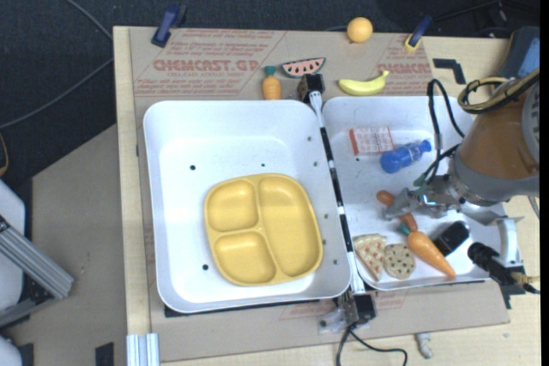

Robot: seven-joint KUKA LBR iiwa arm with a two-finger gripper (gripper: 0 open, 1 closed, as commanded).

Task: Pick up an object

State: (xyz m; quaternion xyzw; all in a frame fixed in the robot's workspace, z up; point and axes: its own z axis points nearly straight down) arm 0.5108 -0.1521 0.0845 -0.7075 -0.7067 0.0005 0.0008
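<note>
In the camera view, two white bins are seen side by side on a surface [137, 184] covered with brown board on which "CHEMCAST GP" is printed in red, once clearly behind the left bin and again, partly hidden, behind the right one. A yellow three-compartment tray [262, 229] is seen lying in the left bin [171, 141]. In the right bin [343, 111] a blue bottle [403, 156] is found beside a white packet with red print [371, 140], the writing too small to be read. A toy carrot [429, 253], a cookie [398, 261] and a pizza slice [371, 254] are gathered at the near edge. The claw [410, 206] is positioned low over small orange and red pieces [388, 199] just left of the carrot; whether it is apart or together cannot be told. On the board behind the bins, a banana [362, 84], a watermelon slice [304, 66], a small carrot [272, 87] and an orange ball [359, 30] are laid out.
</note>
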